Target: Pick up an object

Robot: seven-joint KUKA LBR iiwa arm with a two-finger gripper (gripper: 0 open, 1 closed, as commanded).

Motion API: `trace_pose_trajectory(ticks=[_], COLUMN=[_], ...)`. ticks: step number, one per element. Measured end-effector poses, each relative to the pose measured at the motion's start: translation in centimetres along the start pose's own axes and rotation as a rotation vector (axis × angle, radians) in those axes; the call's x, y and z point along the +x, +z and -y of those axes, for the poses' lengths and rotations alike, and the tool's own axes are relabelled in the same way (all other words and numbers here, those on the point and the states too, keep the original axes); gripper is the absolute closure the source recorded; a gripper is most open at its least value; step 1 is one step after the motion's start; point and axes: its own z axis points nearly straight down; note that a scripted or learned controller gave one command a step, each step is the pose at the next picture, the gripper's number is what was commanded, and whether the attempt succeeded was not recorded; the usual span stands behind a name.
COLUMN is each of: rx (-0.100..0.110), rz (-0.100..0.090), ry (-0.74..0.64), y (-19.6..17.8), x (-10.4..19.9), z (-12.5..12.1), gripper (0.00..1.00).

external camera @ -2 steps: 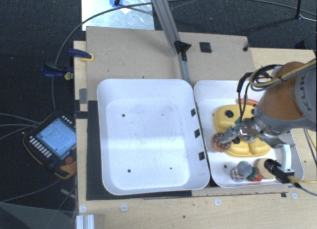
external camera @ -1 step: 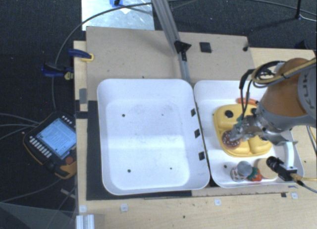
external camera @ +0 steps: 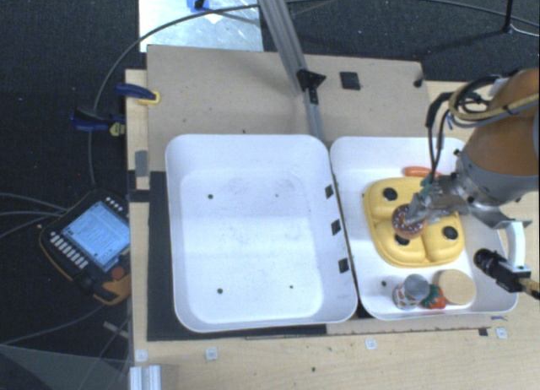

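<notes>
On brown bench [external camera: 253,93], two white bins [external camera: 245,228].

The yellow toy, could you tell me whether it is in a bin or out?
In: the yellow toy lies inside the right bin, within its white rim.

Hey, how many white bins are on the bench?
2. The left bin sits beside the right bin, which holds a yellow toy under the gripper.

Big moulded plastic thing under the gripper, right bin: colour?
Yellow with black dots, clearest in the camera view.
</notes>
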Motion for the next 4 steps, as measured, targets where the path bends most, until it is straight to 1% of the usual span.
trace_pose_trajectory(ticks=[1,4], rx=[0.003,0.002], rz=[-0.001,-0.004], ry=[0.0,-0.007], y=[-1.9,-4.6], x=[0.0,15.2], z=[-0.1,-7.0], gripper=[1.0,1.0])
